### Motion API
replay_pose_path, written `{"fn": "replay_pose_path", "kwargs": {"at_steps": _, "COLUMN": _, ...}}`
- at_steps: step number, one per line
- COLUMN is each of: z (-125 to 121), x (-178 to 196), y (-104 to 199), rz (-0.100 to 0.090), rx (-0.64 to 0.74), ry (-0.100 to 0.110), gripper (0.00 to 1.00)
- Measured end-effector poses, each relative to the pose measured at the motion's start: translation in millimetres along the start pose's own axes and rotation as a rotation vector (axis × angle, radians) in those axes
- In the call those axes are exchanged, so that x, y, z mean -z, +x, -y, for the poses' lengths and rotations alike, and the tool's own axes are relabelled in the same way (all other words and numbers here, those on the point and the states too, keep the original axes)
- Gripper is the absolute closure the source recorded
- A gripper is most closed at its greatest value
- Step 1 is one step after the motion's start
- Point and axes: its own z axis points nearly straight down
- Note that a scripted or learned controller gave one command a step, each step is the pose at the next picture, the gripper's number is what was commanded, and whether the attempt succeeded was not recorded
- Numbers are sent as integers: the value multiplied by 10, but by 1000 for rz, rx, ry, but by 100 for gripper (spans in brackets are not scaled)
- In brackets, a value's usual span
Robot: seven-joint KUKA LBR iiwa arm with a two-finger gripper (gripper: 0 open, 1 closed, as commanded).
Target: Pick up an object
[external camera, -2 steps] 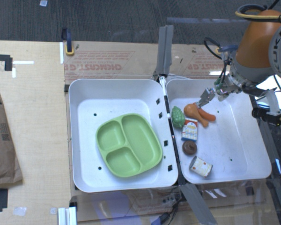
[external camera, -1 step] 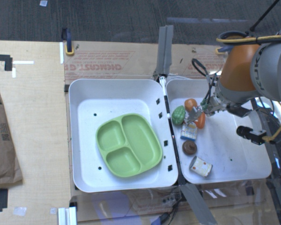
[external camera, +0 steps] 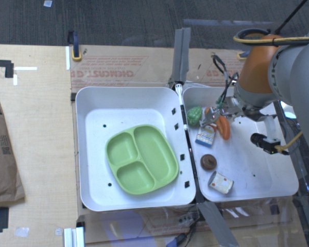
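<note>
White box (external camera: 221, 183) near front | claw (external camera: 215, 116) above carrot (external camera: 224, 128), grip unclear

A brown paper bag (external camera: 2, 153) is seen lying flat on the table (external camera: 36, 112) at the far left. A strip of printed cardboard (external camera: 123, 66) is laid behind the bins. Dark carpet (external camera: 118, 9) is seen beyond the table.
</note>
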Motion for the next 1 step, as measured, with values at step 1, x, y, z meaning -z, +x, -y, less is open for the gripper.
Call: {"fn": "replay_pose_path", "kwargs": {"at_steps": 1, "z": -12, "x": 63, "y": -3, "rz": -1, "rx": 2, "ry": 0, "gripper": 100}}
